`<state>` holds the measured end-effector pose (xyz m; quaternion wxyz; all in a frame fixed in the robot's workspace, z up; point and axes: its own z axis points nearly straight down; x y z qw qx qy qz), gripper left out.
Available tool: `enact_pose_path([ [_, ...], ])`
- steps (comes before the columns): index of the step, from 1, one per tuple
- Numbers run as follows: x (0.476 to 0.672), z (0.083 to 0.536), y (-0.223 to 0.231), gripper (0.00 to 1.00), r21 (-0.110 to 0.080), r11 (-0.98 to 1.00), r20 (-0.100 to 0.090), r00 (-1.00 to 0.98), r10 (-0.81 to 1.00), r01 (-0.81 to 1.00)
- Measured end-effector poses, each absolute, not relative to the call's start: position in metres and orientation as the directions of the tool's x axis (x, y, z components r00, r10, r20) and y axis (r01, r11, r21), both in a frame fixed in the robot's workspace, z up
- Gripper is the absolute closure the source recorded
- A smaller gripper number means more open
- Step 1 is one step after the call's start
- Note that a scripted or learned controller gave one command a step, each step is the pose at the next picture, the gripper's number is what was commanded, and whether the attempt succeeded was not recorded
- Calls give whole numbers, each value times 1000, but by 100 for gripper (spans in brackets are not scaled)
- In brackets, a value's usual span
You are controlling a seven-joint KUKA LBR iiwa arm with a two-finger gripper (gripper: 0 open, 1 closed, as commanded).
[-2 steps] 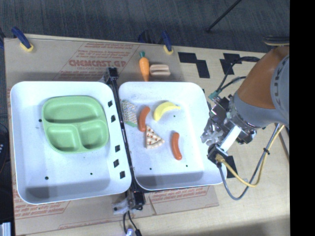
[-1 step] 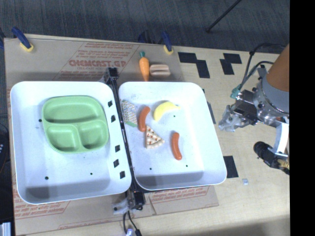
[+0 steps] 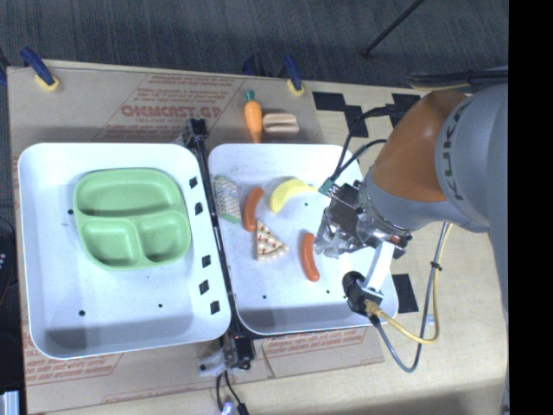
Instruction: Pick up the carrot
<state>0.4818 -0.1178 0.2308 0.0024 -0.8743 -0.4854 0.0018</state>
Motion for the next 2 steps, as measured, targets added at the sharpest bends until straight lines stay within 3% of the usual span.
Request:
enact_pose_path([
  [1, 478, 326, -174, 100, -2, -409, -1, 409, 913, 913],
  [2, 476, 276, -87, 100, -5, -296, -1, 296, 955, 955],
])
